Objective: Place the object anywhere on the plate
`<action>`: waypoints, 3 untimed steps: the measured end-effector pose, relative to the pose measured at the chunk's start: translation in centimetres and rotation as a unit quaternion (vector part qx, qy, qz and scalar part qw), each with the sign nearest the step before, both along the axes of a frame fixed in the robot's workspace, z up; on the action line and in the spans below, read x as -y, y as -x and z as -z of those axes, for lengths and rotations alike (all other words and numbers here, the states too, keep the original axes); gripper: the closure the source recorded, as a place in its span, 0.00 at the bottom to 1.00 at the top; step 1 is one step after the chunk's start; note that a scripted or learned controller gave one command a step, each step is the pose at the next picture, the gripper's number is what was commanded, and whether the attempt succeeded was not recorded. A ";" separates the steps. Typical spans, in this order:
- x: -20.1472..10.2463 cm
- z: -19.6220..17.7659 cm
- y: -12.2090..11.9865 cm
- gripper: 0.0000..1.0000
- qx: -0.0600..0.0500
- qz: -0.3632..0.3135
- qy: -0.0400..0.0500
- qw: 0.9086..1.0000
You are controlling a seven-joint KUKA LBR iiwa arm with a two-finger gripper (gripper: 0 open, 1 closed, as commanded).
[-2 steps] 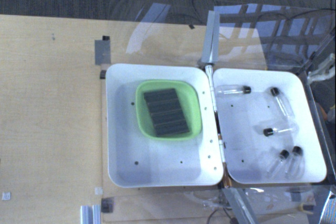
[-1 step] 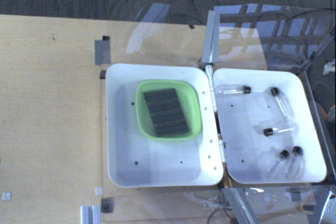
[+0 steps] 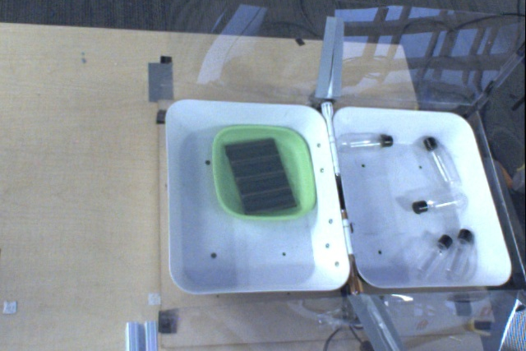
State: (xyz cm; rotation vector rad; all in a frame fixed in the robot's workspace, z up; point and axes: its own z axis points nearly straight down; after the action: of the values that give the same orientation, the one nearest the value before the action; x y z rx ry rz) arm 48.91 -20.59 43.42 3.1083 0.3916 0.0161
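Observation:
A green square plate [image 3: 304, 177] sits in the left white bin [image 3: 189, 259], toward its upper middle. A dark ribbed rectangular block [image 3: 260, 175] lies flat on the plate, slightly tilted. In the right white bin [image 3: 485, 177] lie several clear vials with black caps: one near the top left [image 3: 367, 141], one at the upper right [image 3: 440, 160], one mid-right [image 3: 436, 204], and a pair near the lower right [image 3: 452, 249].
A metal bracket [image 3: 330, 66] stands behind the seam between the bins. A small grey block [image 3: 161, 80] rests on the wooden bench at the upper left of the left bin. Cables run along the back right.

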 end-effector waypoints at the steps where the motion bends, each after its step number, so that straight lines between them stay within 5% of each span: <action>1: 0.0 -0.1 0.0 0.00 -0.003 -0.136 0.000 0.991; 2: 0.0 -0.2 0.0 0.00 0.000 0.021 -0.001 1.000; 3: 0.0 -0.2 0.0 0.00 -0.001 0.021 -0.001 1.000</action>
State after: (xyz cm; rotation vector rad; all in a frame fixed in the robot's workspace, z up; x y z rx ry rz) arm 48.87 -20.56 43.58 3.1180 0.3276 0.0130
